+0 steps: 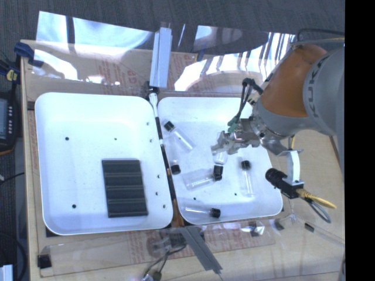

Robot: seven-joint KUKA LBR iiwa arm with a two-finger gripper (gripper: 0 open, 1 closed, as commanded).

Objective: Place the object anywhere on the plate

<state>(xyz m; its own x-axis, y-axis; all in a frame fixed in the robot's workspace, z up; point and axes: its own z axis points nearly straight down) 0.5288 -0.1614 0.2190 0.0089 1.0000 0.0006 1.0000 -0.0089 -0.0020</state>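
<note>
Gripper (225, 147) over clear black-capped vials (202, 181), its tip indistinct

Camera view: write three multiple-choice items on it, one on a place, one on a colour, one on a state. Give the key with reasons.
1. Where does the dark ribbed plate lie?
A. left bin
B. right bin
C. on the bench outside both bins

2. What colour are the caps on the clear vials?
A. red
B. black
C. white

3. How do the vials lie?
A. stacked on the plate
B. standing in a rack
C. scattered flat in the right bin

Key: 1 A, the plate sits on the left bin floor. 2 B, each cap looks black. 3 C, they lie apart at different angles below the hand.
</note>
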